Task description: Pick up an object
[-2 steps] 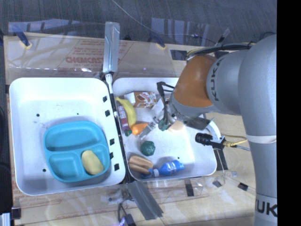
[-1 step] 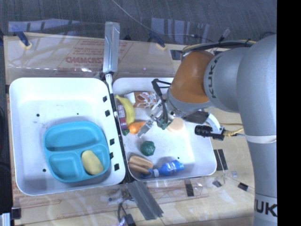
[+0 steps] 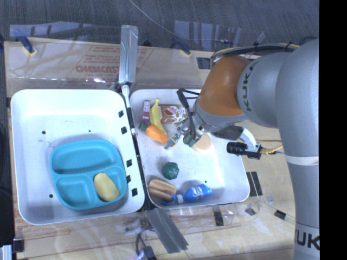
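Two shallow white bins side by side, seen from the fixed overhead camera at a slant.

Left bin [image 3: 27, 145]: a light-blue plastic divided tray [image 3: 87, 169] with a yellow lemon-shaped fruit [image 3: 107, 186] lying in its lower right compartment.

Right bin [image 3: 230, 180], the arm's working area:
- yellow toy banana [image 3: 156, 115] and orange carrot-like piece [image 3: 156, 134] near the left wall, touching or nearly so
- small printed packet [image 3: 172, 114] and a slim dark tube [image 3: 146, 114] at the far end
- dark green ball-like lump [image 3: 171, 170] alone in the middle
- tan bread roll [image 3: 161, 188] and blue plastic bottle [image 3: 194, 193] along the near wall, close together
- pale peach round object [image 3: 204, 143], just beside the gripper tips

Gripper [image 3: 181, 137]: low over the bin's middle, between the orange piece and the peach object. Whether the claw is apart or together cannot be told; nothing visibly sits in it.

Risks, as judged: no object clearly secured yet. Two candidates flank the tips, so closing may catch neither, or nudge the peach object aside. Crowding near the banana could drag a neighbour along
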Tool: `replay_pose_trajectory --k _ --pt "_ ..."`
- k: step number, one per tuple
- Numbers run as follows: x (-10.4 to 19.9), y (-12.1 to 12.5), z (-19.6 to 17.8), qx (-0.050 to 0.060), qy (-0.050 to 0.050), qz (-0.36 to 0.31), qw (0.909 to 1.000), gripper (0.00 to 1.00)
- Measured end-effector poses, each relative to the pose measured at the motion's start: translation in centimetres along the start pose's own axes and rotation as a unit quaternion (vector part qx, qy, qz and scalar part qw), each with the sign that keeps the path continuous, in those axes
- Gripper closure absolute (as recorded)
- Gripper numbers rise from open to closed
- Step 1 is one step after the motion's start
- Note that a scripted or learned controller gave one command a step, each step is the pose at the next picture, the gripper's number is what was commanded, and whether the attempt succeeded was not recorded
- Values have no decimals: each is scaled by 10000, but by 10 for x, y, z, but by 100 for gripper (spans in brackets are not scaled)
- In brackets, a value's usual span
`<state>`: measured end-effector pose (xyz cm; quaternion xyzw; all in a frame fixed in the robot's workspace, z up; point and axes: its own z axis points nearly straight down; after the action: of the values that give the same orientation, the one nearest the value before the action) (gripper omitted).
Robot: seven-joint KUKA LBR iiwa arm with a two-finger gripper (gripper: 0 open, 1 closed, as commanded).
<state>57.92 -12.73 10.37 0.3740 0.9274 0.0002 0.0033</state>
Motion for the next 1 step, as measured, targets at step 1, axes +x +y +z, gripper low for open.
replay_pose_trajectory --k 1 --pt "28 21 11 25 42 1466 9892 100"
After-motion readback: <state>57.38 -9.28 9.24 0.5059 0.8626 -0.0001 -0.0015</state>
